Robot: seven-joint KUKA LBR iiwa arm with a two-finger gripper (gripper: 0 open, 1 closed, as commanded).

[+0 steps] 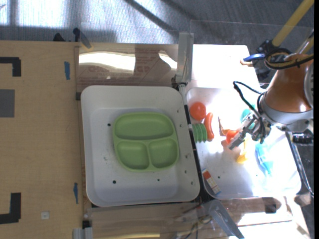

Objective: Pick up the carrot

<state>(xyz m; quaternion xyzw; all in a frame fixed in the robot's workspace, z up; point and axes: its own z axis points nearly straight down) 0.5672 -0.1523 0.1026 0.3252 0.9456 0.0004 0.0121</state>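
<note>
Orange carrot (pixel 232 136) seemingly between gripper (pixel 239 139) fingers, glare-washed.

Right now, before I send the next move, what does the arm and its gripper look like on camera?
The arm ends in a wide orange-brown band above the wrist. Black cables loop beside it. The gripper is small, dark metal with slim fingers.

**Sunlit worktop under a slanted camera**

A tan board (pixel 37 133) covers the worktop's left side, marked with black corner brackets (pixel 12 66) and strips of blue tape (pixel 67 69). Along the top edge runs grey floor (pixel 149 6), crossed by dark diagonal shadows and a pale patch of light at the left. Strong glare washes out the right bin (pixel 229 178), while the left bin (pixel 94 103) lies evenly lit.
</note>
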